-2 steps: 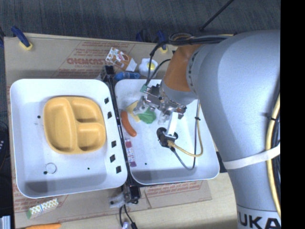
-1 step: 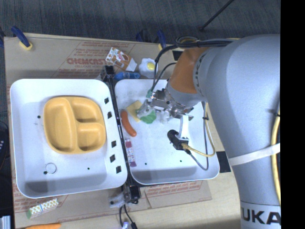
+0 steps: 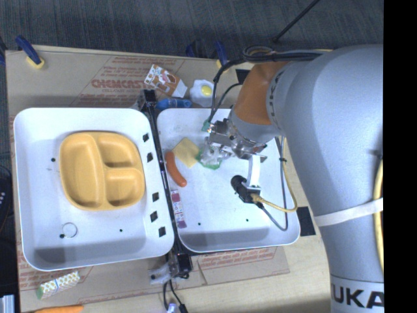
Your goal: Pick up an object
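Observation:
My gripper reaches down into the right bin near its upper middle, over a small green object that peeks out below it. A pale yellow block lies just left of the gripper, and an orange-red sausage-shaped toy lies along the bin's left wall. The arm's wrist hides the fingertips.
The left bin holds a yellow divided tray. Behind the bins lie a printed snack packet, a blue item and a yellow-white object. A black and yellow cable loops over the right bin.

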### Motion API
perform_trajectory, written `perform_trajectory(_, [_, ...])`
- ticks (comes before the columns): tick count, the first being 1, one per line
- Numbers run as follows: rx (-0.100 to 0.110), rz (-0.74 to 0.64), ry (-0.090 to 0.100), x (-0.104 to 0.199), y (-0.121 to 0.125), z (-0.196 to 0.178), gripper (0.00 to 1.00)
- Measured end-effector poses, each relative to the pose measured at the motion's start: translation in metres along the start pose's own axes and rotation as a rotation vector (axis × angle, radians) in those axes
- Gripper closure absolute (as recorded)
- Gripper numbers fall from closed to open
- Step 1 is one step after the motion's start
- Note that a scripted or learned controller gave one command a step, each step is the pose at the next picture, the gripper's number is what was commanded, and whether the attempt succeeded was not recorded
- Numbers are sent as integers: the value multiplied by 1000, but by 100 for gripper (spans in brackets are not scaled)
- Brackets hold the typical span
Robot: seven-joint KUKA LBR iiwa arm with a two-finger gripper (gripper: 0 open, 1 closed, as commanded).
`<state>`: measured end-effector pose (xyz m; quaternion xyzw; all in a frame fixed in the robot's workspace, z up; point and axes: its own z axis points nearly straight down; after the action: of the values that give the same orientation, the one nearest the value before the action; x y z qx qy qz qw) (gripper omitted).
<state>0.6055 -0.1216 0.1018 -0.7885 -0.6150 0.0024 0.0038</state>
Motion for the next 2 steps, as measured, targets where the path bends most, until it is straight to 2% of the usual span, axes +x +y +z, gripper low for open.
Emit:
perform_trajectory(1, [-4,2,-1,-35,-91,-66,100])
perform_trajectory(2, [-4,2,0,-35,-91,-66,0])
